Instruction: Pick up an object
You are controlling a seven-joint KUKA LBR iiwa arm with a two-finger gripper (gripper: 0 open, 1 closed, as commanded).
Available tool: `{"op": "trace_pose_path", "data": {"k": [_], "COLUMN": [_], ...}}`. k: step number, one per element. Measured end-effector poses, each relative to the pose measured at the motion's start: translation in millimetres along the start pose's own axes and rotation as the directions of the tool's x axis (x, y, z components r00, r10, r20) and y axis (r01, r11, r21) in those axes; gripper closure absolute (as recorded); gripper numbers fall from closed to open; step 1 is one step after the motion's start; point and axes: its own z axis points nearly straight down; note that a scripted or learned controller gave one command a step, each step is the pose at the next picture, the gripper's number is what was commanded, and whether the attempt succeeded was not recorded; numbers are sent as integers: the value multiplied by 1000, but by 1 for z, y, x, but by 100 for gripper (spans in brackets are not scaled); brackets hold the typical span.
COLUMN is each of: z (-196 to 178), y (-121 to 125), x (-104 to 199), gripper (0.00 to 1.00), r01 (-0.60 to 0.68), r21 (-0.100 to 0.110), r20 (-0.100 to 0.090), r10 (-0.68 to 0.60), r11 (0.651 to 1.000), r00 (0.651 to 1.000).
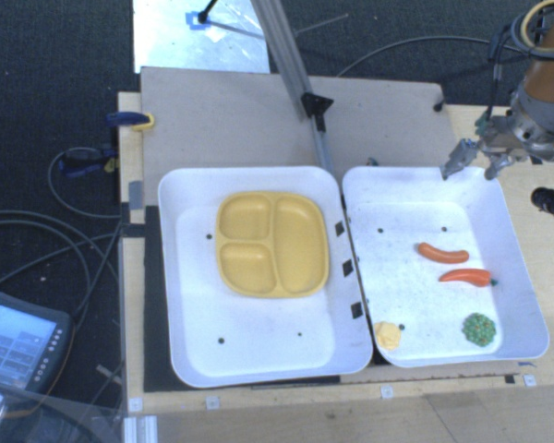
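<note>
Sausages [442, 253] lie well below the open, empty hand [473, 161].

Two white bins [194, 358] are counted on the bench, side by side. In the left bin one yellow divided plate [272, 244] with three compartments is seen. In the right bin [517, 284] four small items are counted: two orange-red sausages [442, 253], one lying just above the other [465, 277], one green broccoli piece [479, 329], and one pale yellow lump [387, 335] near the front edge.
</note>
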Motion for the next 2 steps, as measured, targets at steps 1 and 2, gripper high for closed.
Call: {"op": "trace_pose_path", "data": {"k": [1,2], "z": [0,56], "y": [0,9], "x": [0,2], "gripper": [0,0], "r01": [1,1], "r21": [1,4], "r20": [1,-1], "r10": [-1,-1], "r11": [1000,1000], "r00": [1000,1000]}}
